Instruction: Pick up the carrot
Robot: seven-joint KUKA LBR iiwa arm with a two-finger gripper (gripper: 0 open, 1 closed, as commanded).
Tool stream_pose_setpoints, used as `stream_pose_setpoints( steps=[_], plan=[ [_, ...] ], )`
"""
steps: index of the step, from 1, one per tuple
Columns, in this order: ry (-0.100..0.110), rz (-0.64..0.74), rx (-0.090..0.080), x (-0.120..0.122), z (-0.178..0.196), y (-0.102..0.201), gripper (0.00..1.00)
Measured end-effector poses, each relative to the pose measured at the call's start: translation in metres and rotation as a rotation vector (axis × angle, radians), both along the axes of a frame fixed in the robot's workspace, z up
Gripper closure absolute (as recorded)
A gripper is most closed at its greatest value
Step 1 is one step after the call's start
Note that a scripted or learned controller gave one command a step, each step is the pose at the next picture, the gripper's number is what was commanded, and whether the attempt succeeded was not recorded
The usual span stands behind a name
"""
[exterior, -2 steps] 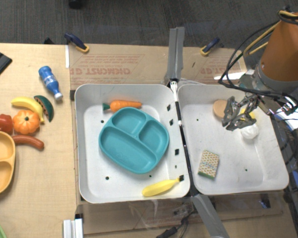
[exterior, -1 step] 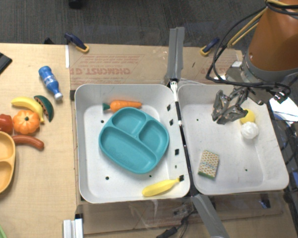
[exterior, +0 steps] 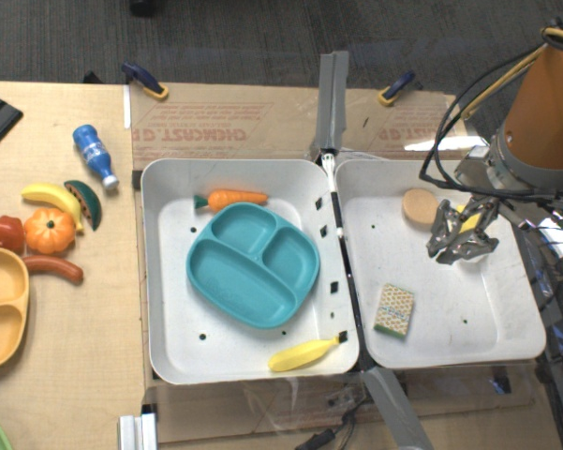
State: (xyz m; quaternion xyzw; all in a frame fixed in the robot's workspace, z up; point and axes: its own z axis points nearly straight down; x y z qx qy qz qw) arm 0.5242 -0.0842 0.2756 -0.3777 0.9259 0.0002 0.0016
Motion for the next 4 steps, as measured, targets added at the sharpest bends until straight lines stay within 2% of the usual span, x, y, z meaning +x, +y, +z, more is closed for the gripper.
stream_pose_setpoints(
  steps=[1,2,3,4],
  plan=[
    [-0.001,-0.366,0.001,0.032,-0.006,0.0,1.0],
    [0.002,-0.606,0.0,0.043,-0.026,0.0,1.0],
    [-0.002,-0.651,0.001,0.076,-0.021,-0.073,1.0],
    [-0.002,-0.534,0.001,0.108,-0.043,-0.062,1.0]
  ],
)
